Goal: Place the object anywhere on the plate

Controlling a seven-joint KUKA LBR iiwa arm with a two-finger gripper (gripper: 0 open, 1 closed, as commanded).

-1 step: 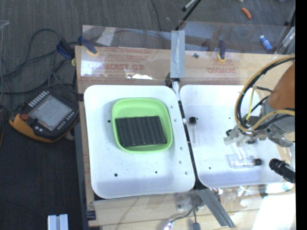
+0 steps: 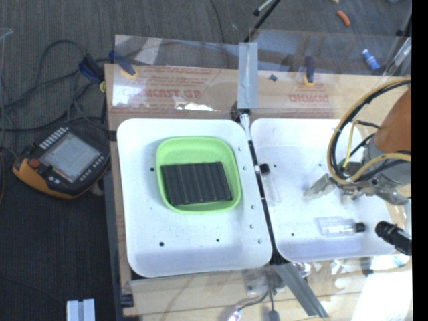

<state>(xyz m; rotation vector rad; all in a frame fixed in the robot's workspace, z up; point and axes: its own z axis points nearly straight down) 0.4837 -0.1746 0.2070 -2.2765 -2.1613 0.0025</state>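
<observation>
A lime-green square plate (image 2: 198, 151) lies in the left white bin (image 2: 140, 226). On the plate rests a dark grey ridged rectangular object (image 2: 196, 184), lying flat and covering most of the plate's near half. My gripper (image 2: 354, 190) hangs over the right bin (image 2: 294, 239), well to the right of the plate, with cables looping above it. Its fingers (image 2: 317, 186) are spread open with nothing between them.
A clear tube with a black cap (image 2: 340, 227) lies in the right bin just below the gripper. A small dark piece (image 2: 265, 170) sits by the divider between the bins. A teach pendant (image 2: 65, 160) and cables lie on the floor at the left.
</observation>
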